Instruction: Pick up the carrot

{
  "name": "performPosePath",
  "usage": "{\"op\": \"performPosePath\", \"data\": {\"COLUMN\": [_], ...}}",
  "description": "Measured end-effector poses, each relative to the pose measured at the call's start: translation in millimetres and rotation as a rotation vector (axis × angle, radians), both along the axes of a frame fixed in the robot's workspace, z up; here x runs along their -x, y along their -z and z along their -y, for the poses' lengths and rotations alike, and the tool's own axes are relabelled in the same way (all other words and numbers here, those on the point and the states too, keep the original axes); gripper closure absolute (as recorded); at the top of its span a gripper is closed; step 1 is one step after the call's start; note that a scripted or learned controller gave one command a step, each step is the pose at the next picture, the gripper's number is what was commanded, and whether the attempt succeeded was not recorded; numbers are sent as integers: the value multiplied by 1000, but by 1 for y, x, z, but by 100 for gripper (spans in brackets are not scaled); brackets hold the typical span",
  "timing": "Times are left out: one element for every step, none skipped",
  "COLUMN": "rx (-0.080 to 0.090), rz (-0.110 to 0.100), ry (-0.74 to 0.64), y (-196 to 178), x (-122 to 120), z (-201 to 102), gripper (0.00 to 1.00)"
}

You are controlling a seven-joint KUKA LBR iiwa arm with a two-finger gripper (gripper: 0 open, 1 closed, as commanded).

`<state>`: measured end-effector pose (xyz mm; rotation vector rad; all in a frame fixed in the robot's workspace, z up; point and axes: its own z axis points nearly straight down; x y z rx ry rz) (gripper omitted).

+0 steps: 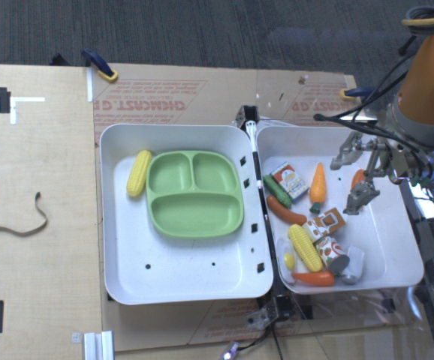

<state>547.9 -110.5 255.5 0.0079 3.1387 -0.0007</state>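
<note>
From the camera view above the desk [37, 156], two shallow white bins sit side by side. The left bin [179, 283] holds a green divided plate [194, 193], and a yellow corn cob [137, 173] lies just beside the plate's left edge, inside the bin.

The right bin [386, 250] is crowded. The carrot [318, 184] stands out near the upper middle of it, orange, lying roughly lengthwise with its narrow end pointing away from the camera. A small printed carton [288, 181] lies just to its left, with a green vegetable [277, 191] and a sausage-like orange-red piece [286, 212] further to the lower left. Below these lie a second corn cob [304, 247], a small printed box [327, 222], a red-orange item [313, 278] near the front wall and a grey object [348, 264].

The arm [427, 73] reaches in from the right, and its gripper [361, 178] hovers over the right bin, to the right of the carrot and apart from it. Its fingers hang spread apart, with nothing clearly held between them; a small orange-red patch shows beside them, too small to identify.
</note>
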Motion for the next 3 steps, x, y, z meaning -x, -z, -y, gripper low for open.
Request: {"op": "performPosePath", "data": {"rx": [0, 1, 2], "rz": [1, 9, 15], "ry": [71, 187, 184], "y": [129, 156, 145], "x": [-66, -79, -81], "z": [33, 37, 36], "gripper": [0, 0, 100]}}
